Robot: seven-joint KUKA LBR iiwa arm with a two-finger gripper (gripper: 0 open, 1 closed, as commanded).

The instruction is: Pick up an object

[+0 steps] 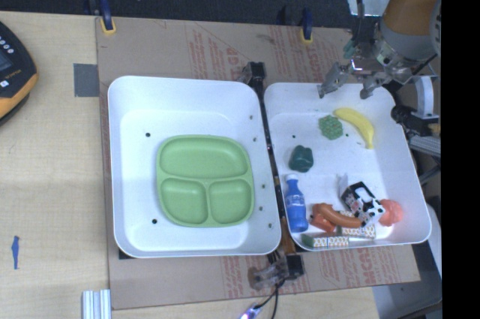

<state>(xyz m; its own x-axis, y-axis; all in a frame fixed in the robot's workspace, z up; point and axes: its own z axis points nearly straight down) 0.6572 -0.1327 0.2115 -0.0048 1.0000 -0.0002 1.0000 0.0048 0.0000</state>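
Evidently poised to choose, the gripper (347, 88) hovers over the far rim of the right bin (417, 182) with its fingers spread apart and holding nothing, while likely targets, the banana (357, 124) and the green lump (330, 127), lie just below it on the bin floor.

One fixed camera looks down at a slant over my bench (52, 160). Both white bins (124, 160) fit in view. I reach in from its right.

We see a wooden bench (52, 182) bearing a brown cardboard sheet (180, 51), with two white bins (124, 160) (409, 175) side by side on it.
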